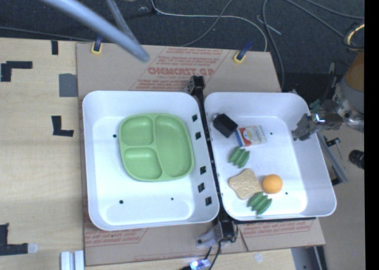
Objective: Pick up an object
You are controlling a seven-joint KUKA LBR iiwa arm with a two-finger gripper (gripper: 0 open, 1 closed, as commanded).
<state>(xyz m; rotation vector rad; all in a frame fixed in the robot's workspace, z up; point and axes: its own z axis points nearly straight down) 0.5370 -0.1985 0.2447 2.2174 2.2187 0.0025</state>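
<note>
Objects lie in the right bin (308,162); gripper (303,128) at its right rim, opening unclear.

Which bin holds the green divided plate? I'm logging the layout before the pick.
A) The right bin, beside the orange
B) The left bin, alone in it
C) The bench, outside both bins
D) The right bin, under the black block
B: the green divided plate lies alone in the left bin, while the orange sits in the right bin.
</note>
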